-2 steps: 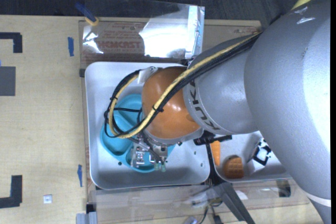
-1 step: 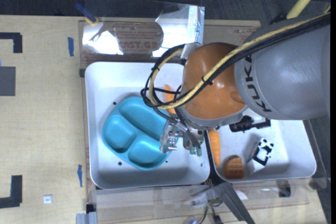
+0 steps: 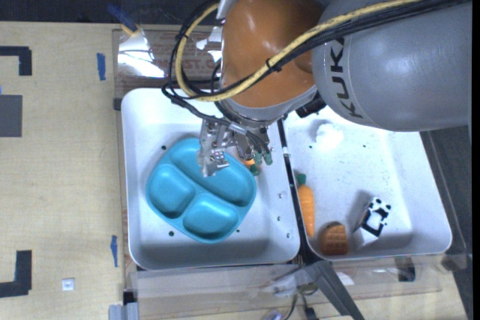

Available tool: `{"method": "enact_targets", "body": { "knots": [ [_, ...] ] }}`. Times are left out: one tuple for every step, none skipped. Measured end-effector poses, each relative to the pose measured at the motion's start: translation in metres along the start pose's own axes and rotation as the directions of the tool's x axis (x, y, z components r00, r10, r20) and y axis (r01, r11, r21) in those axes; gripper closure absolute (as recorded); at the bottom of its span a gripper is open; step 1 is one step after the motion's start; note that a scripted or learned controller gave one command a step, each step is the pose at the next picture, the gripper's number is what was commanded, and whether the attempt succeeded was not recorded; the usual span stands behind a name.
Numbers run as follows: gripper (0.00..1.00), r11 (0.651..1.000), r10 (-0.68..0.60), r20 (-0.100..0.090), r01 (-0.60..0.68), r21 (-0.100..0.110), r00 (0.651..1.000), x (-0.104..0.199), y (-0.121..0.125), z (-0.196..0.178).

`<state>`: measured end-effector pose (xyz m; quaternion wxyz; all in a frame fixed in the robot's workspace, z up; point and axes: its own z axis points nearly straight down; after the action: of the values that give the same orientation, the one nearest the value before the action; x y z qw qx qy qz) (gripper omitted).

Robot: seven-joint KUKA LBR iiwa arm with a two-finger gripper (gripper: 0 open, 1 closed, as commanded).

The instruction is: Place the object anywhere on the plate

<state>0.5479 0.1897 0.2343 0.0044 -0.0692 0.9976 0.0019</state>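
Gripper (image 3: 217,156): hangs over the upper right part of the blue plate, metal fingers pointing down at it; whether the fingers stand open or shut cannot be told, and nothing is seen between them.
Small orange and green thing (image 3: 253,159): lies just right of the gripper at the plate's upper right rim; partly hidden by the gripper, so what it is cannot be told.
Blue plate (image 3: 199,195): three compartments, sits tilted in the left bin, its lower and left compartments uncovered.
Left bin (image 3: 142,161): white floor shows on the left, below the plate and in the upper left corner; the plate's right rim comes near the wall shared with the right bin.
Arm: the orange band (image 3: 262,49) and grey body (image 3: 397,56) cover the top edges of both bins and the upper part of the right bin.
Right bin (image 3: 420,183): holds a carrot (image 3: 306,207) along its left wall, a round brown item (image 3: 334,237) just beside the carrot's lower end, a black and white item (image 3: 376,218) to the right of that, and a small white lump (image 3: 328,133) near the top; the middle floor is bare.
Bench (image 3: 60,161): pale wood to the left of the bins, with black marks and bits of blue tape.
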Motion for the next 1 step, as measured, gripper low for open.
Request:
{"method": "enact_targets", "body": {
  "knots": [
    [1.0, 1.0, 0.015, -0.006, -0.015, 0.001, 1.0, 0.0611, 0.0383, 0.113]
  ]
}}
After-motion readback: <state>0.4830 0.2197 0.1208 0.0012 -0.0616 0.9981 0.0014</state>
